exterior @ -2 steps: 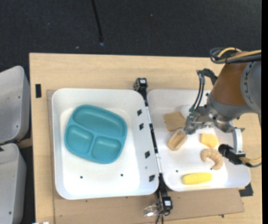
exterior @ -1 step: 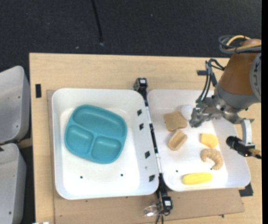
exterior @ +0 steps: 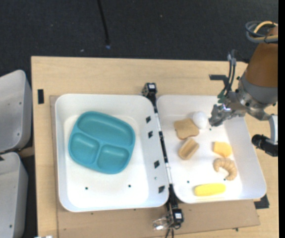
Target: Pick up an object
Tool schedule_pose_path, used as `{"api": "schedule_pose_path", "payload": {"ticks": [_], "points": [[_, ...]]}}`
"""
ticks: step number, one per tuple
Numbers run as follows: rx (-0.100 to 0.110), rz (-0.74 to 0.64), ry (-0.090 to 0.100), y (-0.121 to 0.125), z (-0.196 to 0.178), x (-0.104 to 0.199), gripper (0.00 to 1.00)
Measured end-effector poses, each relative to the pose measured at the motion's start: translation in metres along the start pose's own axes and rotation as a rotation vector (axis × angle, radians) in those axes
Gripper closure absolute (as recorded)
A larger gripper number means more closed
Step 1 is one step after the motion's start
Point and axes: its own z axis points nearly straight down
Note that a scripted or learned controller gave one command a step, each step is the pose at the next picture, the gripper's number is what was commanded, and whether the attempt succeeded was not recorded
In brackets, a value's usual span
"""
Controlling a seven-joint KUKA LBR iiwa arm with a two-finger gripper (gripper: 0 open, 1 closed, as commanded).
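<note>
The right bin (exterior: pixel 246 182) holds several food items: a white egg-like ball (exterior: pixel 199 118), a tan bread slice (exterior: pixel 186 128), a tan bread roll (exterior: pixel 188 148), a yellow cheese cube (exterior: pixel 222 148), a croissant (exterior: pixel 225 167) and a yellow banana-like piece (exterior: pixel 209 189). My gripper (exterior: pixel 216 117) hangs over the bin's upper right part, just right of the white ball. Nothing shows between its tips.
A blue sectioned plate (exterior: pixel 101 142) lies in the left bin (exterior: pixel 73 192). A ridge with black clips (exterior: pixel 158 148) divides the two bins. The wooden bench (exterior: pixel 83 76) surrounds them, and a grey object (exterior: pixel 3 113) sits off its left edge.
</note>
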Motion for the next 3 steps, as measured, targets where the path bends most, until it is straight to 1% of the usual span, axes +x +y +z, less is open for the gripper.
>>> {"api": "schedule_pose_path", "payload": {"ticks": [1,2,3], "points": [[0.005,-0.002,0.002,0.014,0.006,0.043,1.00],[0.005,-0.005,0.003,0.039,0.007,0.100,1.00],[0.005,-0.005,0.003,0.051,0.008,0.157,1.00]]}}
